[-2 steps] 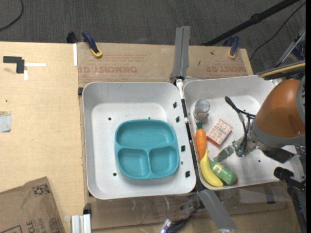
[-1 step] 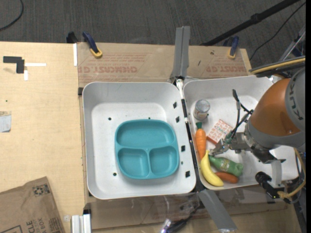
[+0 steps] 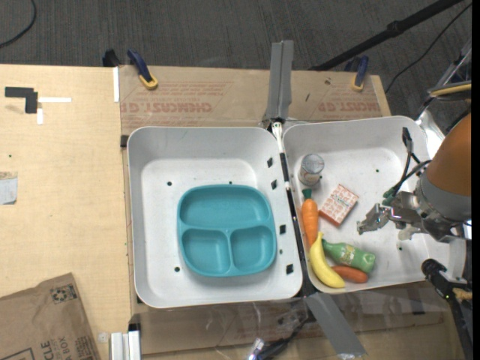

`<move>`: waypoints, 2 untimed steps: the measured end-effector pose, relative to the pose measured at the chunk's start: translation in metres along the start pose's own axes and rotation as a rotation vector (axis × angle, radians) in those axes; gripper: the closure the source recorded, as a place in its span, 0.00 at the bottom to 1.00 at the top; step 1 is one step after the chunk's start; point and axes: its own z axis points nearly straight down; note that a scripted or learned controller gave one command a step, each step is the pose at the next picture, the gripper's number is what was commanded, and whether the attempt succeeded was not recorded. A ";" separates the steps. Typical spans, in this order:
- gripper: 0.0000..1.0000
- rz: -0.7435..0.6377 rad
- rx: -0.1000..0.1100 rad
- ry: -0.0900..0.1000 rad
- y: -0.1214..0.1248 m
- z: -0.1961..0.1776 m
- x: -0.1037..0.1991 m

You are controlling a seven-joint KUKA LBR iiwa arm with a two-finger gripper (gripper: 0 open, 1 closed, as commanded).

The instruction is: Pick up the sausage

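The sausage (image 3: 351,274) is seen low in the right bin (image 3: 352,137), tucked against a green bottle (image 3: 349,255) and banana (image 3: 322,264). Just beyond, the gripper (image 3: 373,221) is held open, seemingly empty, perhaps poised for descent.

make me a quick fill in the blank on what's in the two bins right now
1. The teal tray lies in the ____ bin.
2. The sausage lies just below the ____ bottle.
3. Next to the carrot lies a yellow ____.
4. The gripper hovers over the ____ bin, beside the small box.

Missing words: left; green; banana; right
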 end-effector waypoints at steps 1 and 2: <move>0.00 -0.372 -0.018 -0.004 -0.003 0.049 0.039; 0.00 -0.276 -0.006 0.001 0.008 0.045 0.046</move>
